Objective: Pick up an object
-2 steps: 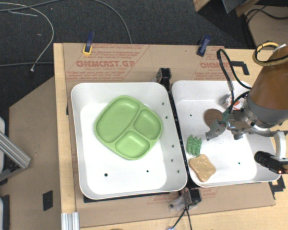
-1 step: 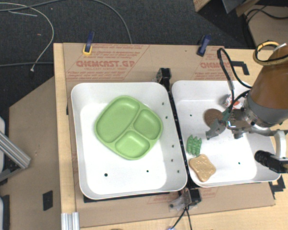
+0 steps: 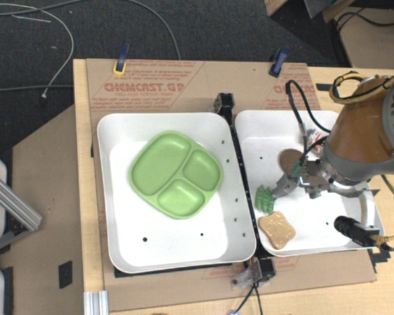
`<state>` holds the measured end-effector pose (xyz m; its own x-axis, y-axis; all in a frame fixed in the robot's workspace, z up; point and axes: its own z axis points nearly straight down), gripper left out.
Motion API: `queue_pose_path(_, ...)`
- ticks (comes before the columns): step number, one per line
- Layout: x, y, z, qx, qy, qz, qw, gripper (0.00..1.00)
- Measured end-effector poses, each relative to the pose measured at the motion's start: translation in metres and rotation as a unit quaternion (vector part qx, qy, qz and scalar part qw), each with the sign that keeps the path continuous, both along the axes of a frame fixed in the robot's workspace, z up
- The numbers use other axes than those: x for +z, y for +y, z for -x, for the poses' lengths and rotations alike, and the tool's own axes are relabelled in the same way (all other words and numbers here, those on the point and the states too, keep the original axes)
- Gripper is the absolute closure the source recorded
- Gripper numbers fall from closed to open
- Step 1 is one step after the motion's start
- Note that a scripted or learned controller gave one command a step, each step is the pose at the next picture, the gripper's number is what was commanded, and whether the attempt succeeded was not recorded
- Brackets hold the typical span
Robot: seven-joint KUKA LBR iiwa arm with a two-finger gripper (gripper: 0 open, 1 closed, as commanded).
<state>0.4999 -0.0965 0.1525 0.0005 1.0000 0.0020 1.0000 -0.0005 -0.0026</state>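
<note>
The right bin (image 3: 315,125) holds three small things. A green, broccoli-like piece (image 3: 265,199) lies by its left wall. A tan, biscuit-like piece (image 3: 276,230) sits just below it at the front left corner. A brown round thing (image 3: 289,159) lies further back, partly hidden by the arm. My gripper (image 3: 295,184) hangs low over the middle of this bin, just right of the green piece and below the brown thing. I see nothing held in it.
The left bin (image 3: 118,235) holds a light green divided plate (image 3: 176,174) at its middle. A black clamp (image 3: 224,102) sits at the back between the bins. The arm's orange and grey body (image 3: 364,136) covers the right bin's right half.
</note>
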Motion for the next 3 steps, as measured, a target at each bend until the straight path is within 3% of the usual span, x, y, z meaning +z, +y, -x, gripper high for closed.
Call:
queue_pose_path(1,-0.042,-0.002,0.001,0.0,0.001,-0.0005,1.0,0.0)
queue_pose_path(2,-0.064,-0.002,-0.003,0.0,-0.006,0.0004,1.0,0.0)
queue_pose_path(3,-0.051,-0.001,-0.005,0.0,-0.009,-0.0004,1.0,1.0)
